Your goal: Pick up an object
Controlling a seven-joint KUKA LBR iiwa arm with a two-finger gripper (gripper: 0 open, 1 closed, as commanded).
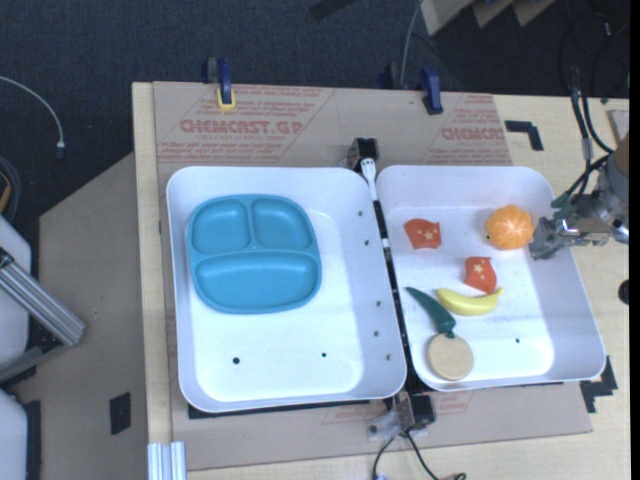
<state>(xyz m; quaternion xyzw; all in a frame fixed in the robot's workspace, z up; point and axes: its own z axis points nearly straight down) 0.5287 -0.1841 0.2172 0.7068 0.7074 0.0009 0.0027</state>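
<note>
Grey metal, my two-finger gripper (549, 238) hangs over the right white bin (560, 353), beside the round orange fruit (510, 227).

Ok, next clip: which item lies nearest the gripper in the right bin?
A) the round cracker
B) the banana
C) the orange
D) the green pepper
C: the orange sits at the right bin's far right side, just beside the gripper, while the banana, green pepper and round cracker lie farther toward the middle and near edge.
</note>
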